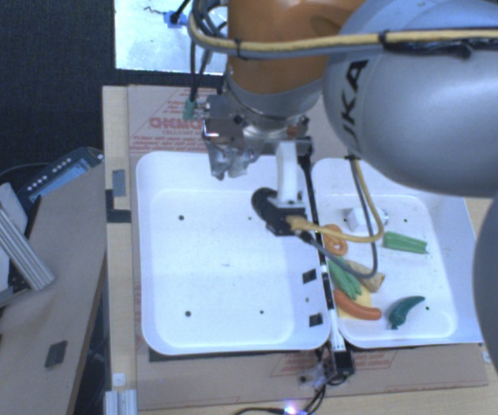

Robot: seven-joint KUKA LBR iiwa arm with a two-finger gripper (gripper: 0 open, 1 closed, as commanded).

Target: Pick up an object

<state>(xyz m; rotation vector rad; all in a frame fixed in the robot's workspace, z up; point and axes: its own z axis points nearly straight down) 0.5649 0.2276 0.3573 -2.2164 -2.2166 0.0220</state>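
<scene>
My gripper (228,164) hangs over the far edge of the left white bin (223,275), with the orange-banded wrist right above it. I see nothing held under it. The loose objects lie in the right white bin (439,275): an orange ring-shaped piece (335,239) by the divider, a light green pod (405,244), a dark green pepper (403,310), a red-orange carrot-like piece (358,311) and a long green piece (345,277) beside it. The grey arm hides the far part of the right bin.
Both bins rest on a cardboard sheet (167,124) on the bench. A grey device with a blue strip (59,174) and a metal rail (7,240) lie off the bench to the left. A small white item (350,217) sits in the right bin.
</scene>
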